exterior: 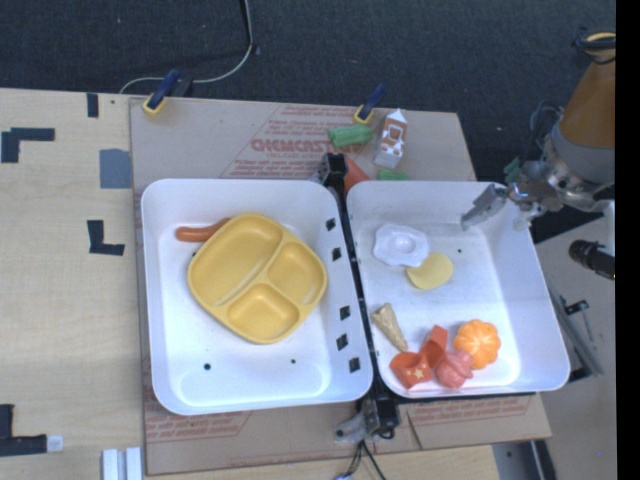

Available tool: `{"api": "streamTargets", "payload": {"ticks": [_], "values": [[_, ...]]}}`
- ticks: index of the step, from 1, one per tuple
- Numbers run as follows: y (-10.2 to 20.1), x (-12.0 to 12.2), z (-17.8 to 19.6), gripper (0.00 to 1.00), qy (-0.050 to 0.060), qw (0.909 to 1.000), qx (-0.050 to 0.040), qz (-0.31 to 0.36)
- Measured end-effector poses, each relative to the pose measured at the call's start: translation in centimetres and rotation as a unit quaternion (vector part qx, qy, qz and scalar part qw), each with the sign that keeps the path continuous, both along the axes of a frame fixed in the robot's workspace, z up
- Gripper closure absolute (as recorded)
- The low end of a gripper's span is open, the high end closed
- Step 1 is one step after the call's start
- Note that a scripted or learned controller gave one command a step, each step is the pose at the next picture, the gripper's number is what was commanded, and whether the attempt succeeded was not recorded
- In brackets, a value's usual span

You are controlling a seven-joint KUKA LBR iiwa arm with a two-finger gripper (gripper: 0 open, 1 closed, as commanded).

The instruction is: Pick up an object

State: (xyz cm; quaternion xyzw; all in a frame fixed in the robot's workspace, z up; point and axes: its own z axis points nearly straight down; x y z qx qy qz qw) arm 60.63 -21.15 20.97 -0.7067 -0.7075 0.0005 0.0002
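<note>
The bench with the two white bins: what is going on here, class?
A grey and orange robot arm reaches in from the right, its claw hanging over the upper right corner of the right bin. It holds nothing. Below lie a toy fried egg, a yellow slice, an orange and red pieces. The left bin holds a yellow divided plate.

Dark grey carpet-ish floor [400, 38] across top of view, thin pale cable [243, 28] snaking over it. Light wood bench top [60, 298] on left, with few black tape marks [98, 236] and one grey patch [115, 167]. Brown cardboard sheet [270, 143] with red print lies over bench, held at far edge by two clamps, one yellow-blue [165, 92], other blue [369, 103]. Lighting even and soft, no hard shadows anywhere.
</note>
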Motion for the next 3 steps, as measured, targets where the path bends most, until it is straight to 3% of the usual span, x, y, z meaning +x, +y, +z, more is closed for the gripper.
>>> {"api": "streamTargets", "payload": {"ticks": [1,2,3], "values": [[5.8,-1.4,-10.9,0.00,0.006,1.0000,0.0032,0.002],[6.2,-8.8,-12.4,0.00,-0.002,1.0000,-0.0006,-0.001],[8.7,-4.1,-12.4,0.00,-0.002,1.0000,-0.0009,0.001]]}}
